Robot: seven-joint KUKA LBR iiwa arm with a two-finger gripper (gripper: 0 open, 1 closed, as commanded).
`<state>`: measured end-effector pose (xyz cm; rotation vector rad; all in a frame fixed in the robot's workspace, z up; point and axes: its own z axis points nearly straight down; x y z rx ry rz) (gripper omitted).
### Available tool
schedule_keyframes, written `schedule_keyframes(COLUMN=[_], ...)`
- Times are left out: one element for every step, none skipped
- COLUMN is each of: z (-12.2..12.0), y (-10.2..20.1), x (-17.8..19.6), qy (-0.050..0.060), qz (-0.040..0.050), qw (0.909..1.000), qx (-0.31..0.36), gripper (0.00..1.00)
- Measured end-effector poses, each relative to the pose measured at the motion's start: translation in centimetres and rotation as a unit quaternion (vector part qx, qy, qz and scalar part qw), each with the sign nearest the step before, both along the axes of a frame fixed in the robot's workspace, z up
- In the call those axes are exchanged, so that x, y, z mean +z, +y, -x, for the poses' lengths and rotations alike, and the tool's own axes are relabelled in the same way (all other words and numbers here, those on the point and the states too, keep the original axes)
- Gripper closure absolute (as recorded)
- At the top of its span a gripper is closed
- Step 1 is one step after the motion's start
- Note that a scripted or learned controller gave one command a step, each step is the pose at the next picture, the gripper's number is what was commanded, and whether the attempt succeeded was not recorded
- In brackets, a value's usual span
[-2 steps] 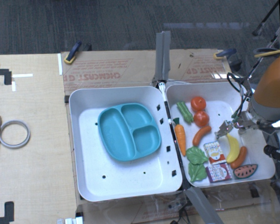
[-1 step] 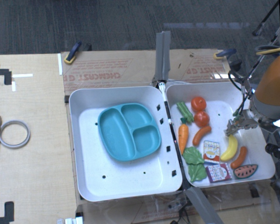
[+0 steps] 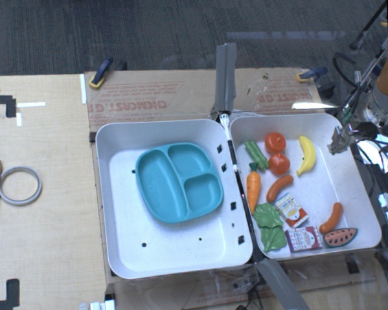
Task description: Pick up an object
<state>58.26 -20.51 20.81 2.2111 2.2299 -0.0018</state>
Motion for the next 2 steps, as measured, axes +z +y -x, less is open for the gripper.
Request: schedule_keyframes(z=[0.0, -4.1], y=[0.0, -0.9], x=[0.0, -10.8], qy=[0.0, 0.002], qz=[0.0, -0.0055], qw=[1.0, 0.9999], qx=[0.0, 0.01], gripper=[0.0, 0.0])
